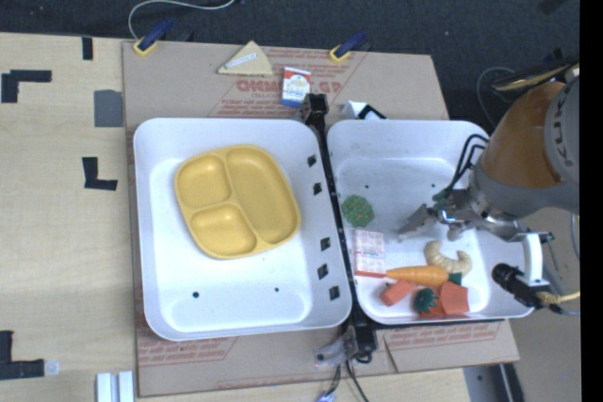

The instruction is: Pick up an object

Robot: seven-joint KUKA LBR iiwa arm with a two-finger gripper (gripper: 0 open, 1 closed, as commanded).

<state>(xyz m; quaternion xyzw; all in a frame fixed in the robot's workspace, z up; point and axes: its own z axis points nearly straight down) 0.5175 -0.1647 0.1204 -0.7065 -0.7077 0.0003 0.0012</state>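
Note:
My gripper (435,226) hangs over the middle of the right bin (396,141), open, with nothing between its fingers. One grey finger (413,224) points left toward the bin's centre. Just below the gripper lies a cream curved piece (445,253). Below that lie an orange carrot (417,275), a red chunk (396,293), a small green piece (426,300) and an orange-red block (454,298). To the gripper's left are a green round object (357,209) and a white and red packet (368,251).
The left bin (160,297) holds a yellow divided plate (236,201). A black divider (325,202) runs between the bins. Behind the bins, on the cardboard, sit a small red and white box (296,87) and a tan wedge (247,60). The arm's body (528,155) covers the right bin's right side.

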